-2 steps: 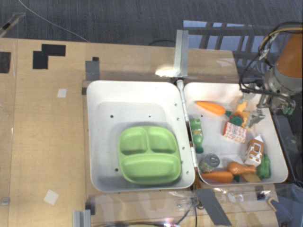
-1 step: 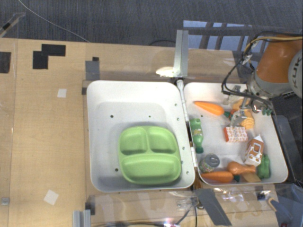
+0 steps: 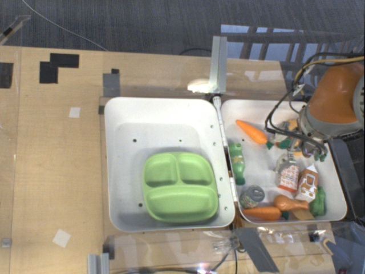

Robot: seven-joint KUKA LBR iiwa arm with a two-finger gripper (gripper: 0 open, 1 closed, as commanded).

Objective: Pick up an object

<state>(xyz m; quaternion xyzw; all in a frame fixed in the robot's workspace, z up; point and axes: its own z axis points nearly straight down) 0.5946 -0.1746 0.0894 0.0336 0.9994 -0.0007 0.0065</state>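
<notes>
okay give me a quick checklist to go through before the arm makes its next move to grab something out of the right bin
1. Things to pick in the right bin: ok; a carrot, a green bottle, a can and small cartons.
2. Gripper above that bin: ok.
3. Finger state: cannot tell.
4. Anything held: cannot tell.
5. Room around a target: not ok near the front corner, crowded; the carrot lies apart.
6. Left bin with its green tray away from the arm: ok.

Showing no readable text, brand, number or sign anywhere. Carrying printed patches too small and blurred to make out: two small cartons [image 3: 288, 177] [image 3: 308, 184] lying just below the claw [image 3: 295, 147] in the right-hand bin [image 3: 340, 213].
</notes>
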